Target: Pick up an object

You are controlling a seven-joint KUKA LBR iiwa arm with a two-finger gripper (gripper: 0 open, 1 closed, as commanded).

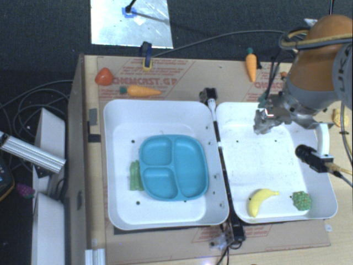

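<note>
Nearest me, in the right bin (276, 159), a yellow banana (260, 199) lies at about six o'clock, with a green broccoli floret (301, 200) just beside it toward four o'clock. Neither is touched. In the left bin (160, 115) a blue divided plate (173, 166) sits near the centre, a green vegetable (135, 175) tucked against its nine o'clock edge. Farther back, the gripper (265, 120) hangs over the right bin's twelve o'clock end; it's blurry from here, so how wide it stands I can't tell. Beyond the bins, two carrots (143, 91) (251, 66) and a tomato (103, 77) lie on the board.
</note>
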